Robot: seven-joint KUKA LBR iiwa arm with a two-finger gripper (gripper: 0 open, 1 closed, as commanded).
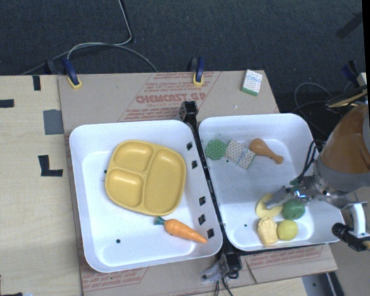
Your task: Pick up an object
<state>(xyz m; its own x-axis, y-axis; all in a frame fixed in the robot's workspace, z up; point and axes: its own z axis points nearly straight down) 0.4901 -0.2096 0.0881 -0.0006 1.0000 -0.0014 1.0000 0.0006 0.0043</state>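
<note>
My gripper is down in the right bin, near its front right part. It sits right over a green ball and beside a yellow banana piece. In front of them lie a yellow lemon and a pale yellow piece. Towards the back of this bin are a brown drumstick, a checkered packet and a green round piece. The view does not show whether anything is held.
The left bin holds a yellow divided plate and an orange carrot near its front. A small green-white box lies on the cardboard behind the bins. The arm's body overhangs the right bin's right rim.
</note>
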